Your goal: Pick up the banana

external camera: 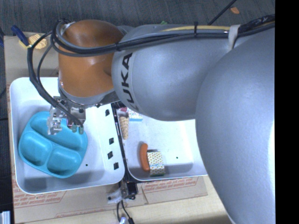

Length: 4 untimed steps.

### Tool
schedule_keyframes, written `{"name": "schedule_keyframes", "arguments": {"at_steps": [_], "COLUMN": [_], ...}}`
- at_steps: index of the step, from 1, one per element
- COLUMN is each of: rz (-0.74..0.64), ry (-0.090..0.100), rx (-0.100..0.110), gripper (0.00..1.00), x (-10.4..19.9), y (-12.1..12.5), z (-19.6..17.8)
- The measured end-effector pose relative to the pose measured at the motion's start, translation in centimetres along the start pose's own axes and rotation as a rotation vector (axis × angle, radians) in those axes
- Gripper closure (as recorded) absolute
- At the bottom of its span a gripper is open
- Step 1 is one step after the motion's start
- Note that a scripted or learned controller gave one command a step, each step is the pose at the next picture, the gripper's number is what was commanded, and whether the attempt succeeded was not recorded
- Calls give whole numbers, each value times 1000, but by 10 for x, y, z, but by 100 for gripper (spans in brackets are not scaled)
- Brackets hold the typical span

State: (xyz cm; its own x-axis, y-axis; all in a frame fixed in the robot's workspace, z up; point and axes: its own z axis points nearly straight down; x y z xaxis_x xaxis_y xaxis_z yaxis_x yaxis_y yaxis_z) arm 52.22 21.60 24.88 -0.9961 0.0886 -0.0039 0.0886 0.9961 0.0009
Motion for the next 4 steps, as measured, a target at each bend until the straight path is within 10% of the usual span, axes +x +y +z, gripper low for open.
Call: {"name": "schedule_keyframes", "arguments": {"at_steps": [4], "rz": [-15], "ry": [-5], "rx": [1], "gripper": [100], "x": [-2], "y": [2], "z": [-41]}}
